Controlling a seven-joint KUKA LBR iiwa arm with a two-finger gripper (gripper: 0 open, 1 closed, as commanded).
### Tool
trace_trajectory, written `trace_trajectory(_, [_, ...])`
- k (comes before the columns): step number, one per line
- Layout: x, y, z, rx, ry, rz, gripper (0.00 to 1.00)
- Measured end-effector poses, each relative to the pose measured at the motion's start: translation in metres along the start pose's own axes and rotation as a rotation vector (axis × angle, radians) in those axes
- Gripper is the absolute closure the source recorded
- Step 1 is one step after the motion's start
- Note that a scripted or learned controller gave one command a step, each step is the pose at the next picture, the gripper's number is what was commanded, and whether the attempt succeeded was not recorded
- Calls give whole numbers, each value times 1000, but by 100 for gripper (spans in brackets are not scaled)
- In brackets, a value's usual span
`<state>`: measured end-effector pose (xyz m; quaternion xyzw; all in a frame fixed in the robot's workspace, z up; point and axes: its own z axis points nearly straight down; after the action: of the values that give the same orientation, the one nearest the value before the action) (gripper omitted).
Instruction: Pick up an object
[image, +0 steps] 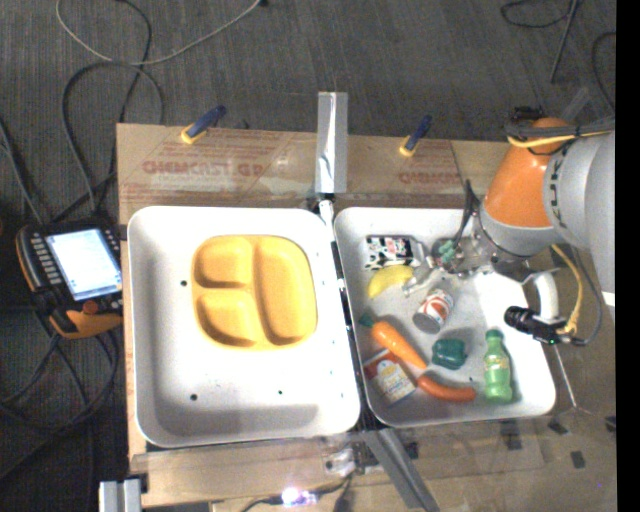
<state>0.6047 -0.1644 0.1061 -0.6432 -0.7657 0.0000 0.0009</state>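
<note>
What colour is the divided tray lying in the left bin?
Yellow. The divided tray shows plainly in the camera view.

arm (590, 190) cut off at right edge

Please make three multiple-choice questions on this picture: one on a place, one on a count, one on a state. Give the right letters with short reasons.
1. Where does the yellow plastic divided tray lie?
A. left white bin
B. right white bin
C. floor

2. How many compartments has the tray?
A. two
B. three
C. five

3. How is the green plastic bottle placed?
A. between the fingers of the hand
B. on the tray
C. free in the right bin

Answers: 1 A, it sits in the left bin. 2 B, three hollows show. 3 C, it rests apart from the hand.
</note>
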Motion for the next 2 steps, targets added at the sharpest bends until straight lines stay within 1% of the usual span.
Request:
trace_trajectory(1, [1, 0, -9, 1, 1, 0, 100])
trace_trajectory(2, [1, 0, -9, 1, 1, 0, 0])
